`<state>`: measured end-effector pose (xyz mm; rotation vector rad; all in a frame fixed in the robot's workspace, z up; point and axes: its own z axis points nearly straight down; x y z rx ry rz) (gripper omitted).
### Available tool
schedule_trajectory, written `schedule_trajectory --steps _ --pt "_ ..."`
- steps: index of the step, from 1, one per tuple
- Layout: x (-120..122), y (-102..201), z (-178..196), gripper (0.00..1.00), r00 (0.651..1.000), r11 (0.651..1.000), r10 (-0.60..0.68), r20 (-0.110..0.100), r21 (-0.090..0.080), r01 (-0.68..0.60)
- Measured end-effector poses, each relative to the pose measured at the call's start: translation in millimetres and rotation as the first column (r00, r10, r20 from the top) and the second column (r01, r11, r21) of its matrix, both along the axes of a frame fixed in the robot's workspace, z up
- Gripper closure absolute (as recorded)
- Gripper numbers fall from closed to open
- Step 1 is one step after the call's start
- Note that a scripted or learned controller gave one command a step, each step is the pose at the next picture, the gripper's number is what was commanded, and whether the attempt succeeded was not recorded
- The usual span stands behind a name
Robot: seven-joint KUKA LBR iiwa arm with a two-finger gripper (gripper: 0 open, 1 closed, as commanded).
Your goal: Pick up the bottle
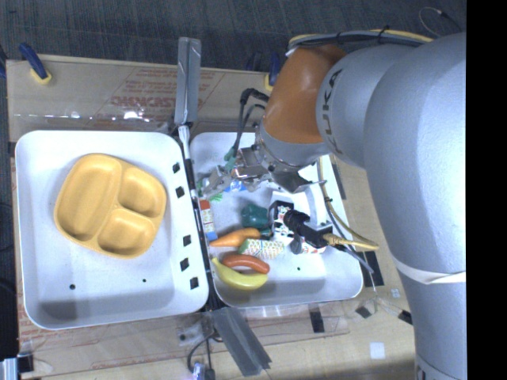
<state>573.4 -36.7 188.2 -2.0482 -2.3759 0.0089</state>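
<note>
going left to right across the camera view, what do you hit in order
yellow divided tray in the left bin → red-labelled bottle along the right bin's left wall → teal piece → grey arm. The carrot and the banana overlap these, so I left them out.

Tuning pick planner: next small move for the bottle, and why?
Probably slide the gripper toward the view's lower left, above the bottle. The bottle seems to lie along the right bin's left wall, just left of the carrot, while the gripper hangs farther up the bin.
</note>
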Motion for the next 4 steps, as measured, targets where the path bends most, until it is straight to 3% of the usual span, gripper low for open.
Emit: schedule_trajectory --steps 2,3,4 --pt "0.0 -0.1 0.1 0.0 1.0 1.0 -0.001 0.0 0.0 0.001" --pt "3.8 -64.7 -100.0 0.0 0.999 0.999 -0.045 -0.001 0.0 0.045" --pt "2.7 -64.3 -93.9 1.0 0.999 0.999 -0.042 -0.009 0.001 0.042"
